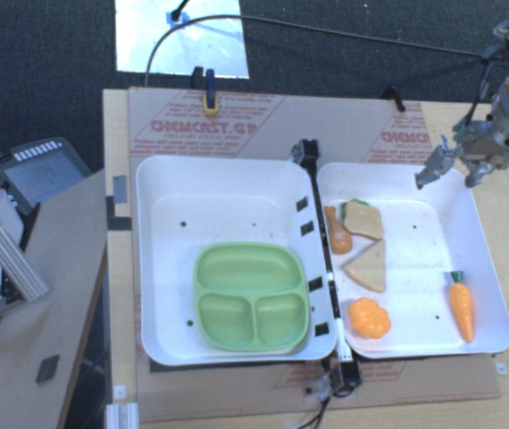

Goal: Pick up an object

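The gripper (452, 166) hangs with fingers spread and nothing between them above the right bin's (496, 266) far rim, the carrot (462, 307) lying well below them, lengthwise toward the near wall.

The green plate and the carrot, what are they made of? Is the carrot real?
The green plate looks like moulded plastic: one even pale green colour, smooth, with rounded dividers making three compartments. The carrot is probably a plastic toy, not real: its orange is uniform and slightly shiny, with a neat little green top. The picture is too small to be certain.
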Robot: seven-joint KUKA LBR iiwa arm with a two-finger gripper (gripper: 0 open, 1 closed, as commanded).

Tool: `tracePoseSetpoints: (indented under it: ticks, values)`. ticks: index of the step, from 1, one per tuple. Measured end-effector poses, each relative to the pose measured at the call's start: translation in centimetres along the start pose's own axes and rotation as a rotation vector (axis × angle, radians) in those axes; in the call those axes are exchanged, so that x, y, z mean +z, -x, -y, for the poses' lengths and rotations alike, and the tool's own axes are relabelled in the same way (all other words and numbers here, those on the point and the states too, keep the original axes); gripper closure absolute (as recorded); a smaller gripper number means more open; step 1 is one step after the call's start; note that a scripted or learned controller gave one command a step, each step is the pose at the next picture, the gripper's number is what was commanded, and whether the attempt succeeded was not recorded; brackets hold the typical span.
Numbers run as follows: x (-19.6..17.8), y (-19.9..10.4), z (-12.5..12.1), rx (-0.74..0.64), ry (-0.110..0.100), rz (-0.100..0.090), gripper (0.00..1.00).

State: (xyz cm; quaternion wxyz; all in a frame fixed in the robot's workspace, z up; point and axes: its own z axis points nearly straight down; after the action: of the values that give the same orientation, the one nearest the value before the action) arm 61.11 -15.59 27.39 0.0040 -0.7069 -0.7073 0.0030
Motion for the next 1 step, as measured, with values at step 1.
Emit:
tracePoseSetpoints:
  ticks: [1]
  values:
    - [-0.74,-0.05,-0.17,-0.003,0.012,0.002,0.0]
